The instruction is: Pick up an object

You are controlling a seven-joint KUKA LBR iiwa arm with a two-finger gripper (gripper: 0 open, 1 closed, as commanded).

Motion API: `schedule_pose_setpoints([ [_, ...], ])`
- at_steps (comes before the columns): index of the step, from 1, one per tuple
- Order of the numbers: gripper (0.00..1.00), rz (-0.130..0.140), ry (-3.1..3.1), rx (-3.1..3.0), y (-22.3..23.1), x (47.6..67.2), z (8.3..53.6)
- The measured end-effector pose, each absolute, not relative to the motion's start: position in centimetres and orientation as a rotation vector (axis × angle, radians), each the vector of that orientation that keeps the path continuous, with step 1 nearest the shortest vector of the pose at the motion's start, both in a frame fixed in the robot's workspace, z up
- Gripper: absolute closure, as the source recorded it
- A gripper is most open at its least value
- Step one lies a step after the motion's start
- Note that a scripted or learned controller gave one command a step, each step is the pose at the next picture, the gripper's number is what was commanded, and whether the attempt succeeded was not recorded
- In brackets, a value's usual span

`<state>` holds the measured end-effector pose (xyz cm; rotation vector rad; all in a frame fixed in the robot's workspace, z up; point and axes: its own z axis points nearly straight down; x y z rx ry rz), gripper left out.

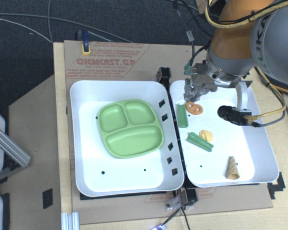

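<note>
Presently, operator, your pick is unfinished: nothing is visibly lifted, and the descent, closing and raise all appear to remain.

- Worktop (110, 56): a cardboard-covered board carrying both bins, extending left of and behind the jaws.
- Left bin (81, 128): white, shallow, well to the left of the jaws across the centre divider. It holds one item, the green divided plate (130, 128), lying flat with three compartments, all bare.
- Right bin (259, 147): white, directly beneath the jaws. It holds the small items listed below.
- Gripper (198, 91): hanging low over the far left part of the right bin. You cannot tell from this view whether the jaws are wide or narrow, and nothing is seen between them.
- Green stick (200, 141): lying aslant, nearer the camera than the jaws.
- Green block (182, 115): upright along the divider, just below and left of the jaws.
- Cone (232, 168): tan, well apart from the jaws, toward the near right corner.
- Orange ring (194, 109): just below the jaws, the likeliest target by position.
- Yellow piece (206, 135): touching the green stick.
</note>
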<state>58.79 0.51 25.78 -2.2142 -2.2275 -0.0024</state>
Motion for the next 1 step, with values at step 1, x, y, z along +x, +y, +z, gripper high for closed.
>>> schedule_pose_setpoints([
  [1, 1.00, -0.002, -2.227, -2.215, 5.61, 61.08, 23.74],
])
